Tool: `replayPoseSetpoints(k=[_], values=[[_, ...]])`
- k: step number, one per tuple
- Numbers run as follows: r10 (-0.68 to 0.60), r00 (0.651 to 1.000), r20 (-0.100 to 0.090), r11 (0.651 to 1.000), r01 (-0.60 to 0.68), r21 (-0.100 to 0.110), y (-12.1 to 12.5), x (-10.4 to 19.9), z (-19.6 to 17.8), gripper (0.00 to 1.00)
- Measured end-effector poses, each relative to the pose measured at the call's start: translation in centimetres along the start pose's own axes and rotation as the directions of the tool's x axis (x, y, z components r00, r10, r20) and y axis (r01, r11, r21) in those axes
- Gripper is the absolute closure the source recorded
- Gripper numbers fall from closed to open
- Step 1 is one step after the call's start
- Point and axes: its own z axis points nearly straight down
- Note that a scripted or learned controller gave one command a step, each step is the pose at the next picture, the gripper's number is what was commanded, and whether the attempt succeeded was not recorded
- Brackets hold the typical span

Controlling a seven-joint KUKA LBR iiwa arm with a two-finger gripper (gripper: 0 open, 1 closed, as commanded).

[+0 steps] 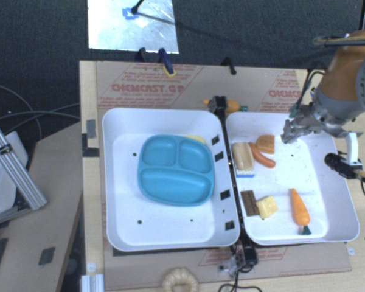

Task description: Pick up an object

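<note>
The right bin (328, 187) holds several toy foods: a bread roll (242, 156), a sausage (263, 157), a tan bread piece (266, 143), a brown chocolate bar (249, 202), a yellow cheese block (267, 207) and an orange carrot (300, 207). My gripper (290, 132) hangs over the back of the right bin, just right of the tan bread piece and apart from it. Nothing shows between its fingertips. The arm's grey and orange wrist rises behind it at the right edge.
A blue divided plate (176, 169) lies in the left bin (118, 181), with a yellow piece (196, 139) peeking from behind it. Black clips line the divider between the bins. A yellow object (230, 106) sits behind the bins. Cables run along the right.
</note>
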Motion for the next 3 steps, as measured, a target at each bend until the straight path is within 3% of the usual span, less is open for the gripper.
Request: replayPoseSetpoints(k=[1,2,3], values=[[-0.002,1.0,0.0,1.0,0.002,0.0,1.2,-0.3,-5.2,1.0],[-0.002,1.0,-0.001,1.0,0.002,0.003,1.3,-0.2,-6.2,1.0],[-0.004,1.0,-0.002,1.0,0.004,0.009,-1.6,3.9,-5.2,1.0]])
